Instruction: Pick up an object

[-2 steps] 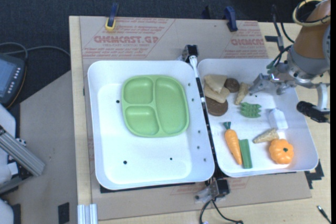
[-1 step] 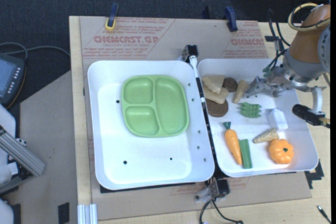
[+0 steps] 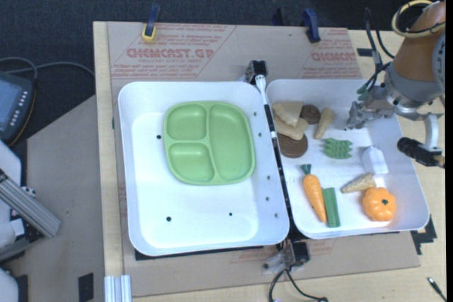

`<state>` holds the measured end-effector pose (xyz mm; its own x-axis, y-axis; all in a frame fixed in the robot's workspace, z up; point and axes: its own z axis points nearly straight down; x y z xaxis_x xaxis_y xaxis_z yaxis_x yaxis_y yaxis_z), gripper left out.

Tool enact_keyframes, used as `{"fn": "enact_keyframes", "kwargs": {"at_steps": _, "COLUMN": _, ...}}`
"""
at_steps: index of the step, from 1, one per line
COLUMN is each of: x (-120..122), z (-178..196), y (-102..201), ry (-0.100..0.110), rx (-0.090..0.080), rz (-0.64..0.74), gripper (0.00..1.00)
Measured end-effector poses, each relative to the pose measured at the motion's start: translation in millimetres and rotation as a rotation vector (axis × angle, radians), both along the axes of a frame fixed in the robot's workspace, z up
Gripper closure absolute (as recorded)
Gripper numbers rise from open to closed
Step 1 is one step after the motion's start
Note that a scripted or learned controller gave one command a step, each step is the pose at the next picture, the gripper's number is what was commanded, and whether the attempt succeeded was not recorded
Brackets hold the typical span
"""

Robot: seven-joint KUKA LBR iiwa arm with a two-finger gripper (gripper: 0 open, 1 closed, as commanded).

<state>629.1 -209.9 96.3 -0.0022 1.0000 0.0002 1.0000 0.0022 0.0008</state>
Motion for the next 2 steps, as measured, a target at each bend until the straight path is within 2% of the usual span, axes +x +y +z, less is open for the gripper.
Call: {"fn": "enact_keyframes", "kwargs": {"at_steps": 2, "x": 20.8, "z": 99.3, "y": 5.5, "ry": -0.008, "rx": -0.003, "rz": 0.000, "gripper": 1.00}}
